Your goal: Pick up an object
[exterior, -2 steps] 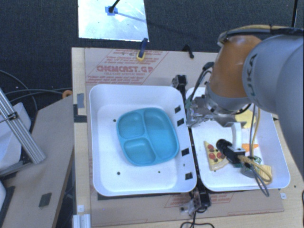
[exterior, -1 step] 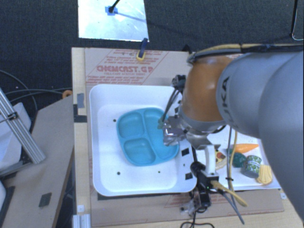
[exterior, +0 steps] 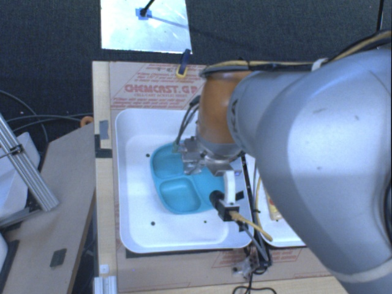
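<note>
The blue tray (exterior: 177, 185), a shiny plastic dish split into two shallow compartments, lies in the left white bin (exterior: 138, 164) near its middle, with its right side hidden under the arm's wrist. From my seat I see the gripper (exterior: 191, 162) low over the tray's upper compartment, but the orange band (exterior: 214, 118) and the bulky grey arm (exterior: 318, 164) block the view, so I cannot tell its state. I count one tray and two bins, the right bin (exterior: 282, 237) mostly covered by the arm.
</note>
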Controlling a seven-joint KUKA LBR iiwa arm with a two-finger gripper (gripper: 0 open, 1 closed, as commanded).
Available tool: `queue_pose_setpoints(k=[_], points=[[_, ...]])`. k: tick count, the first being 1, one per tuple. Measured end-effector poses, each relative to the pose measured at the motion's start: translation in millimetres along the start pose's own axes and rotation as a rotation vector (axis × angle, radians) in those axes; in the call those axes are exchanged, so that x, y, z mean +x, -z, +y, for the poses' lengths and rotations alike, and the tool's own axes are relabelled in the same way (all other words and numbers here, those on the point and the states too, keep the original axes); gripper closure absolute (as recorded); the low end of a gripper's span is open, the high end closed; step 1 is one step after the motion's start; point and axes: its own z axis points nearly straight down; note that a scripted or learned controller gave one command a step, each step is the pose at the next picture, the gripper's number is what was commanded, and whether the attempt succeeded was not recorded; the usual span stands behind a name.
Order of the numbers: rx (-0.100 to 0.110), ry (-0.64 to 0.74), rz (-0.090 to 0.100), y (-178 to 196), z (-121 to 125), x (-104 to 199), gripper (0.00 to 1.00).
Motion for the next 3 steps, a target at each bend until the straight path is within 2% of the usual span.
queue_pose_setpoints(k=[1,2,3], points=[[-0.001,0.003,0.005,94,-72,46,1.00],[-0.020,-0.003,0.006,-16,-13,33,1.00],[-0.016,0.004,0.013,-21,-42,11,1.00]])
